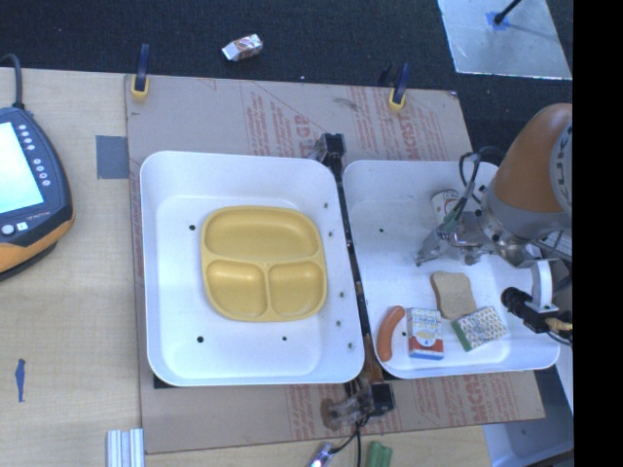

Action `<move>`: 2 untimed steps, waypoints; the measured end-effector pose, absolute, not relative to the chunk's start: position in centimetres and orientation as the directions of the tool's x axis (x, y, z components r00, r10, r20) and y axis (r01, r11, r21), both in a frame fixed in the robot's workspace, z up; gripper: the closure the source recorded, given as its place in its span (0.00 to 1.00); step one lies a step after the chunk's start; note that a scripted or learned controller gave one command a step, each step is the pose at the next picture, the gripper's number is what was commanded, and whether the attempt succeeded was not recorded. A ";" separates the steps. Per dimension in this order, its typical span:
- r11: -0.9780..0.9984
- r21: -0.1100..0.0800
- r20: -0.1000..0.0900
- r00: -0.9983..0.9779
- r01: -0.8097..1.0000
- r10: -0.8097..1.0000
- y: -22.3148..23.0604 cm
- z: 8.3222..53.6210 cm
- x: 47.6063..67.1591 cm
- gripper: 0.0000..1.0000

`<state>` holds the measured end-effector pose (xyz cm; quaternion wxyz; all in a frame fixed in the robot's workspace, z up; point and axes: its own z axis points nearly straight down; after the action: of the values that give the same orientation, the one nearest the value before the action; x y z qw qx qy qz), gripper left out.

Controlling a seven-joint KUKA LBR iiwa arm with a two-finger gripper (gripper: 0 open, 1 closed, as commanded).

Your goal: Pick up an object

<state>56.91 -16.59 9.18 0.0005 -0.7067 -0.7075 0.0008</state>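
Gripper (433, 249) over right white bin (389, 188), jaw state indeterminable; tan flat toast-slice toy (452, 293) nearby judged light, stiff; grasp across edges.

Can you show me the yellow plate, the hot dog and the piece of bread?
Yellow three-compartment plastic plate (263, 261), camera view, middle ridge.
Red toy hot dog (389, 333), camera view, its middle.
Tan toy bread slice (453, 294), camera view, flat face.

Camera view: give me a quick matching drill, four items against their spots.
Items:
1. yellow tray
2. sausage
3. bread slice
4. wrapper

Spots:
A. dark floor beyond the bench
B. left bin
C. right bin, near its left wall
D. right bin, just below the pincer

Pairs: 1-B, 2-C, 3-D, 4-A
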 end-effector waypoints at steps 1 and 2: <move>0.005 -0.004 0.000 -0.005 1.000 1.000 -17.2 9.1 50.7 0.00; 0.004 -0.002 0.001 -0.004 1.000 1.000 -14.9 9.6 56.7 0.00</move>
<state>56.74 -14.89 9.63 0.0011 -0.7056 -0.7086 0.0004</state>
